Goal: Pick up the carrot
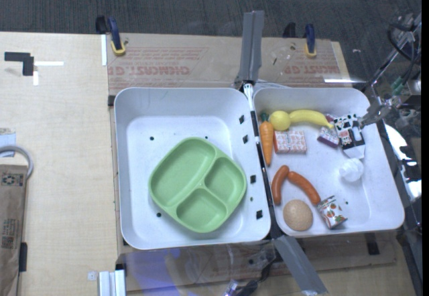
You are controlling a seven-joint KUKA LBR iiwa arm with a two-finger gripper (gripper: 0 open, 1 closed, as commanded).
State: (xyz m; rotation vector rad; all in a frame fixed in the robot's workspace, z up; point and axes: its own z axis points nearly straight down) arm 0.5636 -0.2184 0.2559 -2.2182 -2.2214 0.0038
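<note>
Sitting at the frame's lower centre, a green divided plate (pixel 198 184) lies in the left bin (pixel 127 154). Just past the divider, the carrot (pixel 267 141) lies along the right bin's (pixel 375 217) left wall, leafy end up, beside a lemon (pixel 279 120) and a banana (pixel 310 116). Lower down lie two sausages (pixel 293 183), an egg (pixel 298 214) and a small carton (pixel 332 212). Whether the jaws are wide or narrow cannot be told.
</note>
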